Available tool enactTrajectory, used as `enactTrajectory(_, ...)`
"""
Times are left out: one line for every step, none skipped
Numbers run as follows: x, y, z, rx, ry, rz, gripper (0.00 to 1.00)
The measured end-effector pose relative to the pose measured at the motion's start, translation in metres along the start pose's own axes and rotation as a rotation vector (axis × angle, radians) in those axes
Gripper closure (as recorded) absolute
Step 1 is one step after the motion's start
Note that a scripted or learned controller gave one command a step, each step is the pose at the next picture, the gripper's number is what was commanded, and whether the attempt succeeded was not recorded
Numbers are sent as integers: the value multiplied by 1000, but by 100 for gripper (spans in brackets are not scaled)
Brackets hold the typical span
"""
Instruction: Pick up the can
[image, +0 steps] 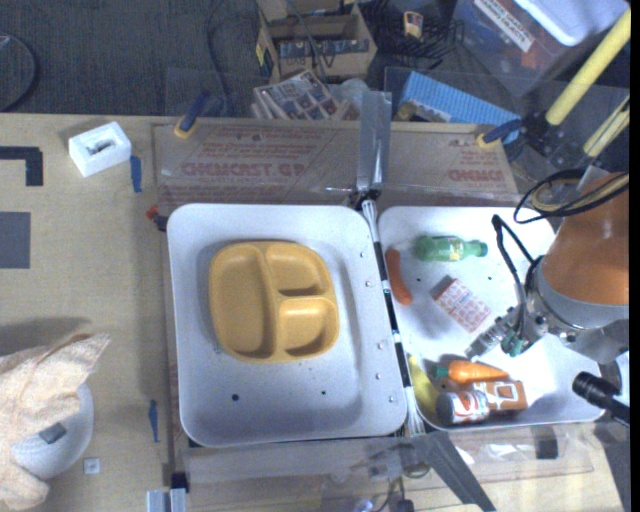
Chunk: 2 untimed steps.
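Hand (497, 338) hovering over the right bin (560, 225), grip state unclear.
One can (487, 400) is lying just below it, lower right, touching one carrot (478, 372).

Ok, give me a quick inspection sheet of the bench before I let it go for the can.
Surface: two white bins side by side; left bin holds a yellow divided tray.
Job's things: the can lies on its side at the near edge of the right bin, touching a carrot and something yellow.
Clutter: green bottle, red sausage-shaped item, small patterned packet, all in the right bin.
Grippers: gripper low over the right bin, above the carrot and can; finger state unclear.
Cables: black cable looping over the right bin by the arm.
Surroundings: cloth and white box on the bench at left.
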<state>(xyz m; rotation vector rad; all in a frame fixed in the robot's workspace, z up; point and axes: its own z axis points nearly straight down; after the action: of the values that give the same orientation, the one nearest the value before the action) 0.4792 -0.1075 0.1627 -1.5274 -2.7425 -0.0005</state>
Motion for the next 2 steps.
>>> enactTrajectory(-2,0,-28,-5,-5,266,100)
enactTrajectory(-81,-38,-91,-3,-5,220,100)
